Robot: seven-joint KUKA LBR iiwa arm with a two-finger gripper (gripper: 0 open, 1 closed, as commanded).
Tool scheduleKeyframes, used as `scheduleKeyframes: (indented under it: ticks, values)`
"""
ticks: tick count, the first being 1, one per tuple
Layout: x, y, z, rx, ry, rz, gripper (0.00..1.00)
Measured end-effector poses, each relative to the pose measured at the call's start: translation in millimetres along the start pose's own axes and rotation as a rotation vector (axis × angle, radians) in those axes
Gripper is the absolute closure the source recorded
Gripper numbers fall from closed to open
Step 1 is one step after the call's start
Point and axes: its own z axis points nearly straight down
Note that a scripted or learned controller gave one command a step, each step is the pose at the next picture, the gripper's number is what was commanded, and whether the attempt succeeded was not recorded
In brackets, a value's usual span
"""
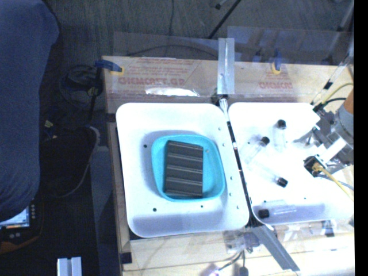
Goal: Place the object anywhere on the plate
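The end effector [323, 137] hangs at the right edge of the frame, over the right side of the right bin [270, 107]; at this angle I cannot tell whether it is open or closed, and nothing can be seen held in it. Just left of it, several small clear vials with black caps [280, 123] lie scattered on the bin floor, and a longer clear tube [290, 213] lies along the lower wall. Across the divider, in the left bin [131, 125], sits the blue plate [216, 180] at centre frame. A dark ribbed block [184, 168] lies flat on it, inside the rim and squarely in the middle. If that block is the task's object, the placing looks finished, and the step in hand is simply to stand clear. To do that well, the arm should lift straight up before moving sideways so that it does not sweep the vials, and it should keep away from the left bin so the plate is not nudged. The table [172, 257] shows as pale wood along the lower frame.
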Motion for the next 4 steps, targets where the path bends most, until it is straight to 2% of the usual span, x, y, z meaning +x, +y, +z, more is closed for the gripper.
scheduleKeyframes:
  ticks: [1, 2, 3, 4]
  values:
    - [57.4, 36.7, -52.4, -0.003, 0.0, 0.054, 0.0]
    - [7.0, 4.8, -8.2, 0.0, -0.001, 0.084, 0.0]
    - [13.8, 8.8, -57.9, -0.003, 0.0, 0.131, 0.0]
    - [-10.9, -6.8, -94.8, -0.003, 0.001, 0.223, 0.0]
